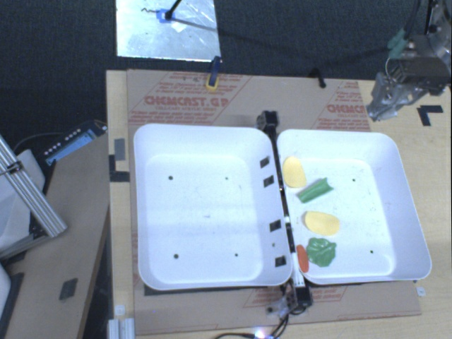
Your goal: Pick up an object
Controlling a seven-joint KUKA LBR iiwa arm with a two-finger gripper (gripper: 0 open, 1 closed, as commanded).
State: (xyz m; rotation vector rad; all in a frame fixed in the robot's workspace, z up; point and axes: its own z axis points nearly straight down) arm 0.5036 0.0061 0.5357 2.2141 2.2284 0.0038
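Note:
The right bin holds several small items along its left side: a yellow piece at the top, a green stick-like piece below it, a second yellow piece, a leafy green piece and a small orange-red piece by the divider. My gripper hangs high at the upper right, above the cardboard beyond the right bin's far rim, away from every item. Nothing shows between its fingers.
The left bin lies beside the right one, joined by a black hinge strip. Both rest on cardboard. A shiny metal sheet lies at the back; an aluminium rail stands at the left.

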